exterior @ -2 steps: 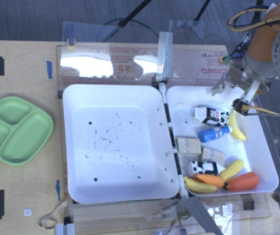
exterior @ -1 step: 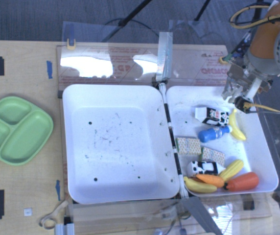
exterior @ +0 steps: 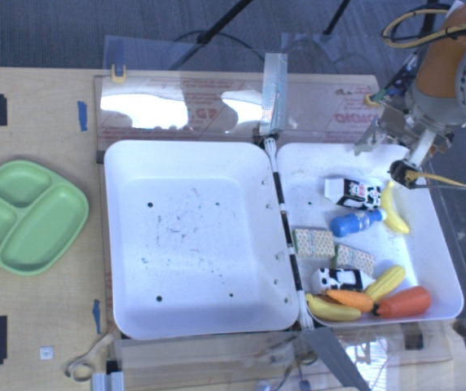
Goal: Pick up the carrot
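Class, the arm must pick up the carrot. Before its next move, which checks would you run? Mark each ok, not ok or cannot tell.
1. Target in sight: the small orange carrot lies uncovered in the right white bin, at its lower edge in the view: ok.
2. Hand above the target: the hand is at the bin's far rim, well away from the carrot: not ok.
3. Room around the target: the carrot rests against a yellow toy banana, with a black-and-white cow toy and a red-orange tapered toy close by: not ok.
4. Hand free to grasp: cannot tell.
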Action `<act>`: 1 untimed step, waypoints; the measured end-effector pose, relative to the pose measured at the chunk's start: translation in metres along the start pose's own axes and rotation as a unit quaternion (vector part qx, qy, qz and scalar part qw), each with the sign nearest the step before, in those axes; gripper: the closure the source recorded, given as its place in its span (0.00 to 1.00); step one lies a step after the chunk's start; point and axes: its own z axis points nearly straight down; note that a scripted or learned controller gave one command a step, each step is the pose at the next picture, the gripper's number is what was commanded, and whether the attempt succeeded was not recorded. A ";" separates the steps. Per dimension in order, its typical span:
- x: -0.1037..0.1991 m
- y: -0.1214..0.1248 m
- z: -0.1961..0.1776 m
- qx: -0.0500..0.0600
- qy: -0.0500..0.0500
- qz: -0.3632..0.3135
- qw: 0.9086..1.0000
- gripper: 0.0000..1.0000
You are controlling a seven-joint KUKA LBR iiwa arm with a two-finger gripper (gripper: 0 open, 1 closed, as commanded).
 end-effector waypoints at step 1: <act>0.021 -0.015 0.076 0.005 0.001 -0.161 0.987 0.00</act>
